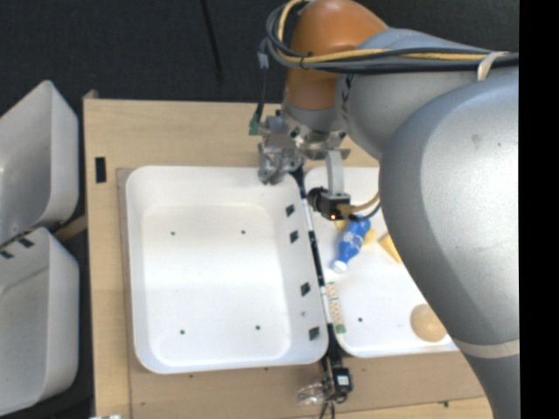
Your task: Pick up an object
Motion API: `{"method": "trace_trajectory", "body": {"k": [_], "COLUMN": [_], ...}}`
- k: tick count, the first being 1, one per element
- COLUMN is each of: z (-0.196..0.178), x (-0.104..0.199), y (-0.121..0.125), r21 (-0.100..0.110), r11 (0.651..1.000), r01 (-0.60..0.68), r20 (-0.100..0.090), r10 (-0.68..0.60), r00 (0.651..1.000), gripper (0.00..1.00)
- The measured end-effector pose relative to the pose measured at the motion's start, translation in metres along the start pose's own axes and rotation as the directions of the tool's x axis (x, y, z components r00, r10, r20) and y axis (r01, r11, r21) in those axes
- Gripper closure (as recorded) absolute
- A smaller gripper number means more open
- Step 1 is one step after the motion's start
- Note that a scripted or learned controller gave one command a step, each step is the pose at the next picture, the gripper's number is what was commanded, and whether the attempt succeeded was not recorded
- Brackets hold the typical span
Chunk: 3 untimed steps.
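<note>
Item: bottle, blue, lying in right bin near the divider, long axis slanting cap-down toward lower left; my gripper sits up-left of it over left bin's far rim, state of fingers: cannot tell.

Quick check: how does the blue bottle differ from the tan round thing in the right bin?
The blue bottle is long and slim with a white cap end; the tan ball is round and plain. The bottle lies slanted toward the bin's far end by the divider; the ball sits toward the near end, partly hidden by the arm. Both lie in the right bin.
</note>
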<state>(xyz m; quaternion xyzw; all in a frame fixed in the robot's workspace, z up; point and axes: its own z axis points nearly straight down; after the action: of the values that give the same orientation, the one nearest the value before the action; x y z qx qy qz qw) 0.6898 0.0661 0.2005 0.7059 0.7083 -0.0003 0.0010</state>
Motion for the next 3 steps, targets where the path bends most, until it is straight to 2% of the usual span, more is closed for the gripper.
{"method": "trace_trajectory", "body": {"k": [1, 2, 3], "z": [0.086, 0.093, -0.046], "x": [0.033, 0.027, 0.073], "y": [-0.052, -0.075, -0.072], "r21": [0.011, -0.019, -0.018], "r11": [1.000, 1.000, 1.000], "r01": [0.001, -0.005, 0.004], "r20": [-0.002, -0.003, -0.007], "r10": [-0.001, 0.005, -0.004], "r00": [1.000, 1.000, 1.000], "gripper": [1.00, 1.00, 1.00]}}
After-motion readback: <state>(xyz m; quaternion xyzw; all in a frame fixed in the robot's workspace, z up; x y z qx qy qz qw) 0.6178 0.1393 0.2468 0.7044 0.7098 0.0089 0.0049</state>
